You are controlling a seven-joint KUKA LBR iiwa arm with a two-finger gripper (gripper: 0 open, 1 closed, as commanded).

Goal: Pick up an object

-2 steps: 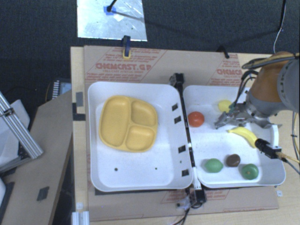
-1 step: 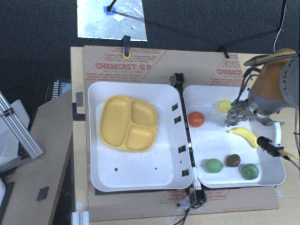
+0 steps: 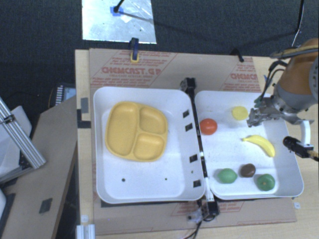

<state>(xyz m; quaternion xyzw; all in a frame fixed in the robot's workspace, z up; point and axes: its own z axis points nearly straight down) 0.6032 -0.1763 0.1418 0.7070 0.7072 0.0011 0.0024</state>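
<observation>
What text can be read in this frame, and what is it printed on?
"CHEMCAST" plus a short blurred tail, in red, on the cardboard sheet behind the left bin.
The same red print repeats on the sheet behind the right bin, near; there it is too blurred to read.
Red print at the sheet's front edge: unreadable.
The bins, the yellow tray and the fruit carry no legible text.

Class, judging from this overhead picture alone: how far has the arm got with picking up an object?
Done: the gripper has reached the right bin, between the yellow lemon-like fruit and the banana. In hand: nothing visible between its fingers. Left: the grasp and lift. The tomato, brown fruit and both green fruits lie on the bin floor.
</observation>
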